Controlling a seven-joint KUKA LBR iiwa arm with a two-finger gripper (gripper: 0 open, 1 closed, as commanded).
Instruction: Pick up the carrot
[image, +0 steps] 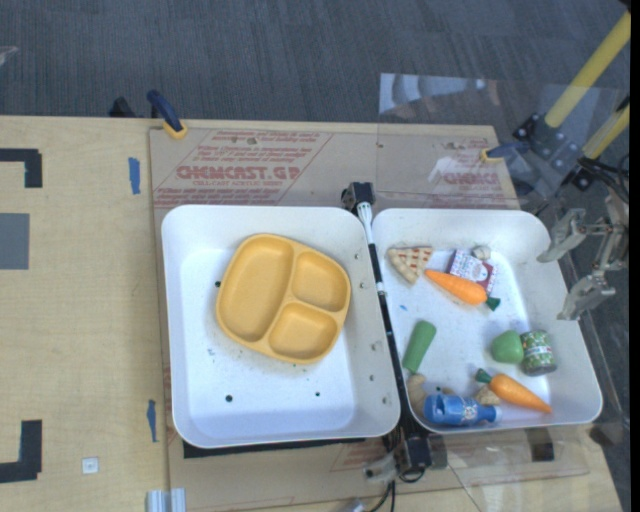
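Two orange plastic carrots with green tops in right shallow white bin (520, 225): one (458, 288) mid-bin beside waffle wedge (410, 262), another (513, 391) near front edge. Metal two-finger gripper (585, 262) at bin's right rim, fingers apart, gripping nothing.

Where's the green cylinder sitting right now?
The green cylinder lies in the right bin, near its left wall, below the waffle wedge and above the blue bottle.

Glossy plastic carrot (458, 287), matt yellow plastic tray (283, 297), smooth white bins (190, 330).
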